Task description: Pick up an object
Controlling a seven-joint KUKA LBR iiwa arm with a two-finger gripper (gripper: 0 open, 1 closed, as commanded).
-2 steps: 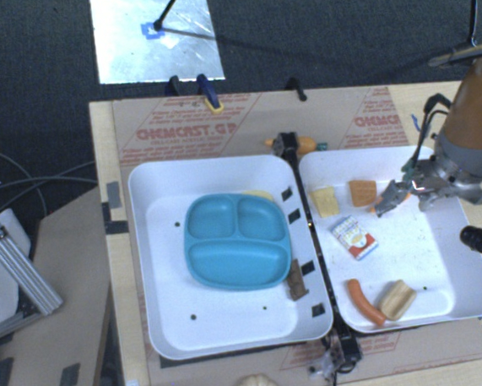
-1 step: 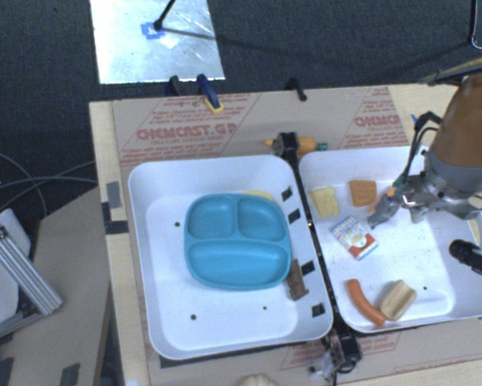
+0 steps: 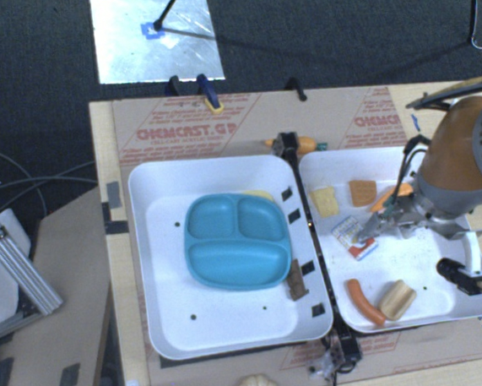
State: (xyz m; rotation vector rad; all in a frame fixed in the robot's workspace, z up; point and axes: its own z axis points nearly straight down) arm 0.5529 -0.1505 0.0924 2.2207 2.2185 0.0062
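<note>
Looking down on the bench, I take the right bin (image 3: 464, 306) as my landmark, since the arm (image 3: 467, 166) reaches over its far-right side and all the candidate objects lie inside it. The gripper (image 3: 370, 231) sits low near the bin's middle, directly against a small white packet with red and blue print (image 3: 351, 235); I judge that packet to be the intended pick, because the gripper tip points at it and nothing else lies as close. Whether the claw is spread or pinched I cannot tell, as the wrist body masks it from this angle, so I record no grasp. Toward the bin's back wall lie a pale yellow cracker-like square (image 3: 325, 201) and an orange-brown square (image 3: 362, 191), apart from each other. Near the bin's front wall a red sausage-shaped toy (image 3: 363, 301) lies just beside a tan bread-like block (image 3: 396, 299). Left of the right bin, across the divider, the other bin holds a blue sectioned plate (image 3: 235, 239), well apart from the gripper. My assessment: the descent stage appears complete, pickup unconfirmed.
</note>
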